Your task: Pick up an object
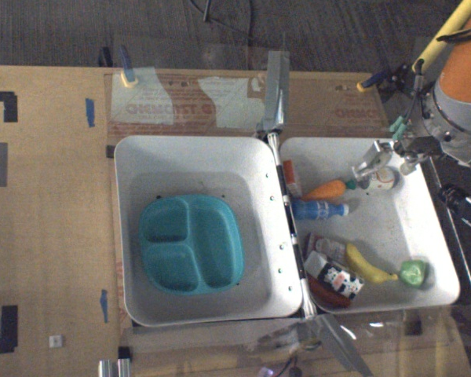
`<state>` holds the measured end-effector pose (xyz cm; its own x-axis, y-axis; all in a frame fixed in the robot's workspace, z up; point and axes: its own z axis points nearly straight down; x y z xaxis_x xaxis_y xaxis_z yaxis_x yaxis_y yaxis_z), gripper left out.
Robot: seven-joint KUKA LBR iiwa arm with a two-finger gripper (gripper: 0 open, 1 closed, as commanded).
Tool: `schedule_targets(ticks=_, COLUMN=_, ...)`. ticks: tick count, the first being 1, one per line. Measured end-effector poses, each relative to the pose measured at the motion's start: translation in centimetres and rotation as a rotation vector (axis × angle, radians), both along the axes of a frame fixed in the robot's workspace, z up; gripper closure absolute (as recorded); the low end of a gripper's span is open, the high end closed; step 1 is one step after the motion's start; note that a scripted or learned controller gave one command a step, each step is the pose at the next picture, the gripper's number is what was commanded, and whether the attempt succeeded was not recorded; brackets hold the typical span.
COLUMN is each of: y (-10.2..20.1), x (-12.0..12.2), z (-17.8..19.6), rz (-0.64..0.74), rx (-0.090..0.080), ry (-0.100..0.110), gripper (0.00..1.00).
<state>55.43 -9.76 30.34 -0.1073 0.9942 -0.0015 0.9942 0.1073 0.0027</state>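
Note:
My gripper (370,166) hangs low over the back of the right bin (432,234), coming in from the right. Just under and beside it lies a small round white and blue object (385,178). To the gripper's left lies an orange carrot (326,189), with a blue bottle (317,209) on its side in front of that. A yellow banana (367,265), a green object (413,272) and a black-and-white cow-patterned carton (337,278) lie near the bin's front. Nothing can be seen held in the gripper.
The left bin (141,171) holds a teal divided plate (190,243). A thin red and white packet (291,177) lies along the right bin's left wall, and a dark red item (323,292) sits at its front left. A metal divider (275,100) runs between the bins.

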Motion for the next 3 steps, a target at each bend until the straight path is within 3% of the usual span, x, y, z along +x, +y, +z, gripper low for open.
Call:
schedule_targets(ticks=1, y=1.0, x=2.8, z=-5.8, rz=0.057, rx=0.001, ry=0.003, gripper=0.0)
schedule_targets(ticks=2, y=-6.9, x=-1.8, z=1.2, rz=0.361, rx=-0.004, ry=-0.003, gripper=0.0)
schedule_targets(ticks=3, y=-6.2, x=-4.3, z=4.5, rz=0.192, rx=-0.002, ry=-0.002, gripper=0.0)
